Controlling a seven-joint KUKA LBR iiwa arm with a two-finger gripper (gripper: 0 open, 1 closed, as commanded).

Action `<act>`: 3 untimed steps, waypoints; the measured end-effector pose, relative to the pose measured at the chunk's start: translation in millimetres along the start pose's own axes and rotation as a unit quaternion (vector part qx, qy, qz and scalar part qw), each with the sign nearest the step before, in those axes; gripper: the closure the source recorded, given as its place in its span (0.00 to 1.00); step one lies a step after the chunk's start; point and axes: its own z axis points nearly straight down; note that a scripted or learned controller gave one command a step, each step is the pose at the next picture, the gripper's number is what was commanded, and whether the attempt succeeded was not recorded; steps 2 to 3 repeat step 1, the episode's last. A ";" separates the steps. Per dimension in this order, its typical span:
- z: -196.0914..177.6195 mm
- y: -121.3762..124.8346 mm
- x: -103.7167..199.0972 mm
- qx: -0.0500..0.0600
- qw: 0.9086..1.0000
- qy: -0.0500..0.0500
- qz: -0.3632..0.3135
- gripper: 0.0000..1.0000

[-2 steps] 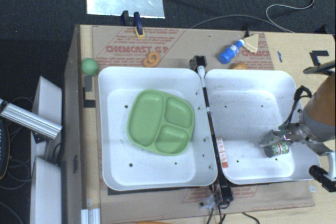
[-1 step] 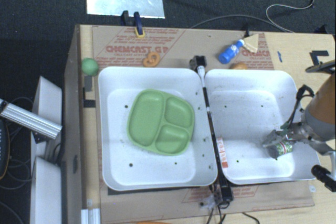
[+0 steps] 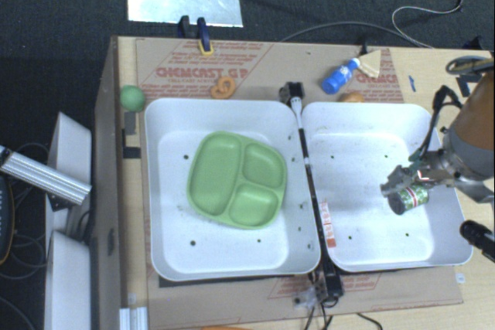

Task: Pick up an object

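Note:
A small can [image 3: 410, 199] with a green, white and red label lies tilted in the right bin [image 3: 363, 243], near its right side. My gripper [image 3: 404, 183] is directly over the can's upper end and touches or nearly touches it. The grey wrist and the orange-banded arm [image 3: 472, 127] reach in from the right above it. A green divided plate [image 3: 236, 180] rests in the middle of the left bin [image 3: 174, 243].
On the cardboard behind the bins lie a blue bottle [image 3: 339, 78], a pretzel-shaped orange piece [image 3: 223, 87] and a green ball [image 3: 132, 97]. A black divider strip [image 3: 308, 166] runs between the bins. Cables hang by the arm at the right.

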 end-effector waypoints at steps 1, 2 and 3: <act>-12.9 7.6 98.2 0.001 1.000 0.001 0.000 1.00; -12.9 7.6 98.2 0.001 1.000 0.001 0.000 1.00; -12.9 7.6 98.2 0.001 1.000 0.001 0.000 1.00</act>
